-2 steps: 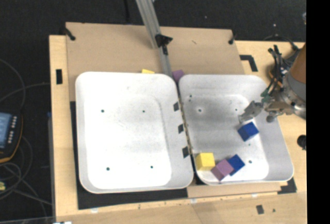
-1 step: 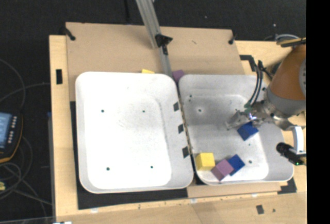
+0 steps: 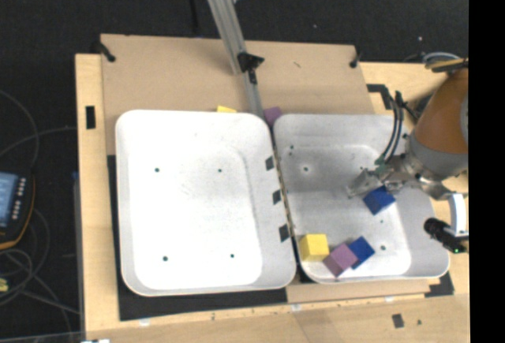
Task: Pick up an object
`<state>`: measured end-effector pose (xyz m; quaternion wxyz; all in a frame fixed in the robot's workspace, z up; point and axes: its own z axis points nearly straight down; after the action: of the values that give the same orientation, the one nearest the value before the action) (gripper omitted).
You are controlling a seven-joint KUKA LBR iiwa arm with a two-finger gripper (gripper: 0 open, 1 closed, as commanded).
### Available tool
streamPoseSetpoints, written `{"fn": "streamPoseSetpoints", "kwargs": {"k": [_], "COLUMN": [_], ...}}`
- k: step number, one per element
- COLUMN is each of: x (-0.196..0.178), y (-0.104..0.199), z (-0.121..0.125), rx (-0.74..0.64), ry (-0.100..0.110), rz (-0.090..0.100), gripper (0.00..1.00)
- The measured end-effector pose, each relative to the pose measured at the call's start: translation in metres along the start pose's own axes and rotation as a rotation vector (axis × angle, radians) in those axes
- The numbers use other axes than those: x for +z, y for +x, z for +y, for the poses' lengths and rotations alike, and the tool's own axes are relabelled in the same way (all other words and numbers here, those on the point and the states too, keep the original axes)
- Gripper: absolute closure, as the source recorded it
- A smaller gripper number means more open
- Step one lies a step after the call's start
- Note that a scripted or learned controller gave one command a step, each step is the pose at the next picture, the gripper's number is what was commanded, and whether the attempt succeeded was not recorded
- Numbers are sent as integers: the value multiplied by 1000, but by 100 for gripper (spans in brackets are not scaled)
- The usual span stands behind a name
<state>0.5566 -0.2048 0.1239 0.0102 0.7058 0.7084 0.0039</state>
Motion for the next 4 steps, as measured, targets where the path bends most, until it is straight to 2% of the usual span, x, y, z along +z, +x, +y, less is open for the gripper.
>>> {"fn": "streamPoseSetpoints", "kwargs": {"k": [1,4], "x": [7,8], "y": [59,49], "z": [53,51], "rx": [0,-3], "ry": [-20,-23], "rz": [-1,-8], "gripper": [0,0]}}
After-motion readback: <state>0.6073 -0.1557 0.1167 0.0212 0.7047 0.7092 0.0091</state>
